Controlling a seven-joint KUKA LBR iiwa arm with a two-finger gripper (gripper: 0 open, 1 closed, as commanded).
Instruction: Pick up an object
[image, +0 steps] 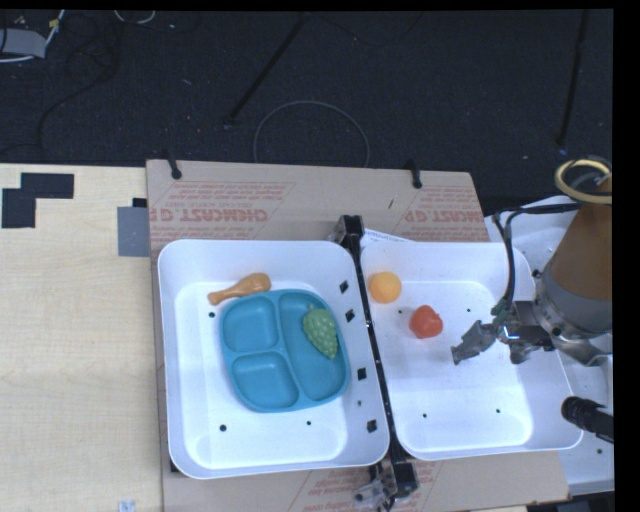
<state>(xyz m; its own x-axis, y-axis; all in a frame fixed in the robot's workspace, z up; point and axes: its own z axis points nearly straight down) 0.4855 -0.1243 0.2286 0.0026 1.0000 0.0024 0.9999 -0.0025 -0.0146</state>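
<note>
In the camera view, two shallow white bins sit side by side on a sheet of cardboard (300, 205) printed with reddish lettering, which lies on a pale wooden desk (70, 340). The left bin (190, 430) holds a blue divided plate (270, 355) with three compartments, lying flat near the bin's middle. A green, bumpy, leaf-shaped toy (321, 331) rests in the plate's right-hand compartment, close to the wall that separates the two bins. Just beyond the plate's upper left edge lies a tan drumstick-shaped toy (241, 289), on the bin floor and touching or almost touching the plate's rim. The right bin (470, 430) holds two small things near its upper left part: an orange ball (384, 287) close to the dividing wall, and a red, roundish toy (426, 321) a little lower and to the right of it, the two near each other but apart. The grey arm (585, 270) comes in from the right, with its orange band showing above the wrist. The gripper (475, 343) hangs over the right bin's middle, to the right of the red toy and apart from it; its dark fingers point toward the left, nothing lies between them, and whether they are spread or closed cannot be told from this angle.
</note>
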